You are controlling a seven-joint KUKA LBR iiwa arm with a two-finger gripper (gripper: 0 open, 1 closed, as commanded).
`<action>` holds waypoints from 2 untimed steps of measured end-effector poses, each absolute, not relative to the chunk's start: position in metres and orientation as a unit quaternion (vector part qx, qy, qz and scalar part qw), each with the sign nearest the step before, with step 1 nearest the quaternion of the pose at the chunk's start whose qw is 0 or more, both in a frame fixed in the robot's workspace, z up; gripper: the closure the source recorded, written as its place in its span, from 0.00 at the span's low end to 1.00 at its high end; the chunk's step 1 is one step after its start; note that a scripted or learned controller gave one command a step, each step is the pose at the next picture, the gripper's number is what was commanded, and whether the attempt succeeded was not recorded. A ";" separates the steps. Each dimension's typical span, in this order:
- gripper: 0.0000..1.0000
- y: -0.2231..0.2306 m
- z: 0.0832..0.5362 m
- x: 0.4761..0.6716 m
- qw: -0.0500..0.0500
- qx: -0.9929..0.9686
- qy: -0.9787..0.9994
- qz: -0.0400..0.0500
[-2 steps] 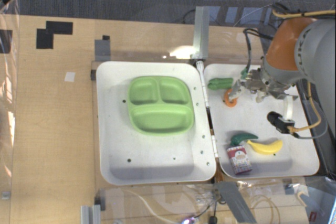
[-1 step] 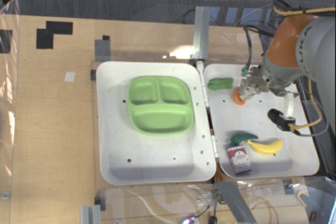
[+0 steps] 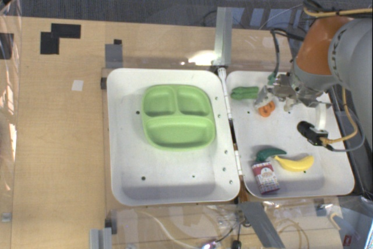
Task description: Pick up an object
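- Orange piece (image 3: 266, 109), my guess for the target, is the smallest thing and closes this list. The largest is the counter (image 3: 58, 125), carrying two white bins side by side.
- The arm (image 3: 344, 49) comes in from the right and bends down over the right bin (image 3: 341, 181). That looks like the working side, since it holds all the loose items.
- The left bin (image 3: 125, 183) holds a green divided tray (image 3: 178, 116), lying flat near its middle, well apart from the action.
- The end effector (image 3: 278, 95) hangs low at the right bin's far side. Whether it is released or clenched I cannot tell from here.
- A banana (image 3: 294, 163), a small red-and-white box (image 3: 265, 176) and a dark green item (image 3: 269, 153) cluster near the front edge, close enough to be awkward to separate.
- A light green vegetable (image 3: 245, 92) lies alone by the dividing wall.
- The orange piece sits just beside the end effector, apart from its neighbours, so it is probably the easiest pick. I cannot tell whether they touch.
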State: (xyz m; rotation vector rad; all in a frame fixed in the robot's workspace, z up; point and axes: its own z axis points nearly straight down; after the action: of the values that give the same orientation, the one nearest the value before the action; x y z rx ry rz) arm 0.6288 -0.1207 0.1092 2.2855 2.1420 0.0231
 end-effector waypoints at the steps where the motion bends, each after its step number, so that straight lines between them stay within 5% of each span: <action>1: 0.00 -0.119 0.089 0.630 0.004 0.716 0.698 0.003; 2: 1.00 -0.117 0.098 0.632 0.004 0.714 0.700 0.005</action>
State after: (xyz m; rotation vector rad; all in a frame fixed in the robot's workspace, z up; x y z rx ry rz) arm 0.6323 -0.1171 0.0983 2.2380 2.1925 0.0167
